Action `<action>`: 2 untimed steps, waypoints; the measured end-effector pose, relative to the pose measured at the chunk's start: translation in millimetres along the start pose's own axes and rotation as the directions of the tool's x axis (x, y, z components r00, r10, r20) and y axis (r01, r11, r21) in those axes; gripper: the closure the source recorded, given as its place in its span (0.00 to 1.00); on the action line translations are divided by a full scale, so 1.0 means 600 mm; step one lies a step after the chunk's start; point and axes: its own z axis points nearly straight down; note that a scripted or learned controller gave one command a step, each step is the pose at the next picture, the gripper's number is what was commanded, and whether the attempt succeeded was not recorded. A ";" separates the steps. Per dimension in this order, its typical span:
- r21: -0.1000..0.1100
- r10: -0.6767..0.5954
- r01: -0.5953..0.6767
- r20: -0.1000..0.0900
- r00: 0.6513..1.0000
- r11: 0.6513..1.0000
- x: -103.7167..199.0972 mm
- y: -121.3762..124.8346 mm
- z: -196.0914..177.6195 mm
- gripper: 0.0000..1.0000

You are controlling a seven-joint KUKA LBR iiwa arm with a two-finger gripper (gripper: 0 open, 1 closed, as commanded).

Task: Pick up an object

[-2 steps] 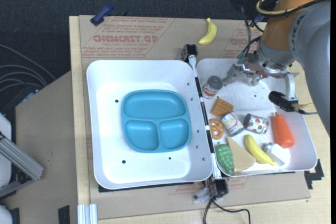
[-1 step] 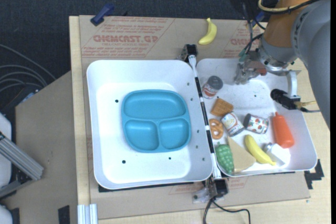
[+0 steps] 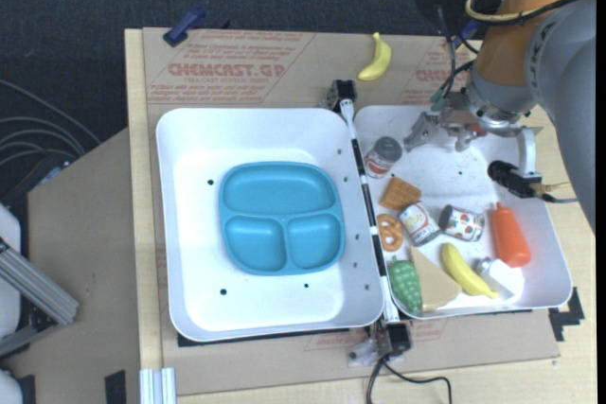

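The objects for picking lie loose in the right bin (image 3: 554, 284): a small can (image 3: 384, 155) at its 10 o'clock corner, a cracker (image 3: 401, 194), pretzel (image 3: 389, 230) and two tins (image 3: 418, 222) mid-bin, and a banana (image 3: 464, 269), an orange bottle (image 3: 510, 235) and a green piece (image 3: 405, 284) toward 5 and 7 o'clock. The gripper (image 3: 447, 130) hangs over the bin's 12 o'clock end with its fingers spread and nothing between them. At 9 o'clock, the left bin (image 3: 185, 203) holds a blue divided plate (image 3: 281, 216), and a second banana (image 3: 376, 59) rests on the bench at 12 o'clock.
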 end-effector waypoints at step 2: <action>-0.002 -0.001 0.001 0.001 1.000 1.000 0.000 0.001 -0.017 0.00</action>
